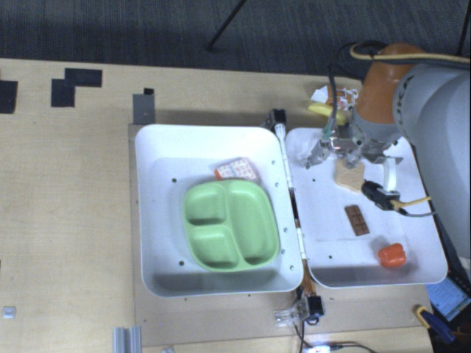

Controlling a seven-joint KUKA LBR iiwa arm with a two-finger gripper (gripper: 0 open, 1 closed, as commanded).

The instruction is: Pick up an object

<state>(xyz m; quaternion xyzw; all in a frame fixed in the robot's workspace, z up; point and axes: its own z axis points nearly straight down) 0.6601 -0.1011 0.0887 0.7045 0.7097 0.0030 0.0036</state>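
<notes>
**A grab in the corner may come up with nothing**

Camera view: the gripper (330,150) hangs over the upper left corner of the right bin (412,274), close to the rim that it shares with the left bin (147,197). Glare and the wrist above hide how far open it is, so I cannot tell, and I see nothing held in it.

The nearest thing to pick is a tan block (350,176), just beside the gripper toward the lower right and partly under the wrist. A brown bar (358,220) lies below that, and an orange lump (392,255) lies near the bin's lower edge.

- Going straight down from here, the gripper would probably close on bare floor or knock the rim.
- A sideways brush could push the block away.
- The bar looks flat, so it may slip.
</notes>
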